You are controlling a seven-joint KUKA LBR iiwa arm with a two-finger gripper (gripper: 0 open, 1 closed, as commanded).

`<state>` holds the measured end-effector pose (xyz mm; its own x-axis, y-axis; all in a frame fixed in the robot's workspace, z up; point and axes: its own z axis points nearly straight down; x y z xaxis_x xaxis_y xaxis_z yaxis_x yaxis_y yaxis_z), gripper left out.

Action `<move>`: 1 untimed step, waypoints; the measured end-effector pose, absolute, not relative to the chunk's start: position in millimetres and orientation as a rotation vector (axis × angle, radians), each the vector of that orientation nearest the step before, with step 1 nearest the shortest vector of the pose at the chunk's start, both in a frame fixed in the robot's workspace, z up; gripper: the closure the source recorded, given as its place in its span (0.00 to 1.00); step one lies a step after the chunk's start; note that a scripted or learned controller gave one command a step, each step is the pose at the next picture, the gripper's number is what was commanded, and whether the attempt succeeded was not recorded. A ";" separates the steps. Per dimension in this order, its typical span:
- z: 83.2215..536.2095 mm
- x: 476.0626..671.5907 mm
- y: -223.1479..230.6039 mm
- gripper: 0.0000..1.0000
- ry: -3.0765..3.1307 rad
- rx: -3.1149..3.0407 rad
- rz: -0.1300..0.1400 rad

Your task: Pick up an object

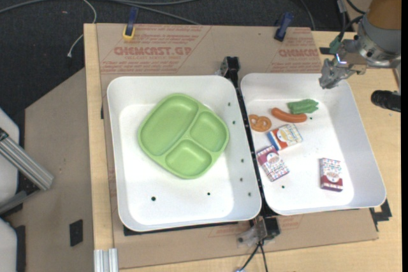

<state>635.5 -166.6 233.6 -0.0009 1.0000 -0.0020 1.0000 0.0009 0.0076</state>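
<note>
Gripper [329, 78] hovers at the right bin's [366, 156] far edge, nothing picked yet.

Camera view: from here I can't tell whether the jaws are spread or pressed together, and nothing shows between them. The nearest targets are the green piece [303, 106] and the sausage [288, 115], touching each other; the pretzel [259, 121] and three small packs [285, 137] lie further in. My call: pick the lone pack [330, 174], well apart from the others, centre over it, then drop straight down. The green tray [183, 135] sits in the left bin [127, 156].
</note>
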 end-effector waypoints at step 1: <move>228.9 627.9 -109.8 1.00 2.230 2.218 0.001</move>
<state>627.9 -109.8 228.9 -0.0053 1.0000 0.0028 1.0000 0.0053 -0.0020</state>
